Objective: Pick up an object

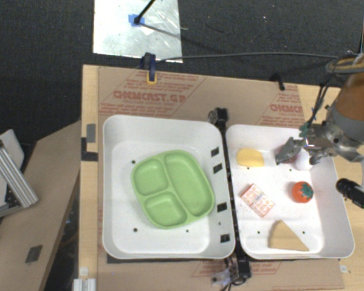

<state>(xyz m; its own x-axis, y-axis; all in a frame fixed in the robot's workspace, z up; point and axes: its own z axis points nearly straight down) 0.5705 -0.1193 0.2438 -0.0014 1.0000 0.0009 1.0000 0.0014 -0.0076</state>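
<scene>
Two white bins sit side by side on the desk [173, 86], touching along a dark middle seam. The left bin [117, 169] holds a green tray [172, 188] with three compartments, lying at a slant near the bin's middle; bare white floor runs all round it, widest along the far and left walls.

The right bin [338, 238] holds four things, all apart from one another. A yellow piece [250, 157] lies near the far left corner, just beside the middle seam. A pink patterned box [257, 200] lies tilted below it, toward the bin's centre. A red ball [302, 191] with a green top sits right of the box, near the right wall. A tan wedge [287, 237] rests by the near wall, its point aimed away from the camera.

The tool [297, 153] hangs over the far part of the right bin, between the yellow piece and the right wall, above and a little left of the red ball. Its fingers stand apart with nothing between them. The grey arm with its orange band [357, 102] comes in from the right edge, over the bin's far right corner.

Open floor in the right bin lies mainly in the middle, between box, ball and wedge, and along the near left corner.
</scene>
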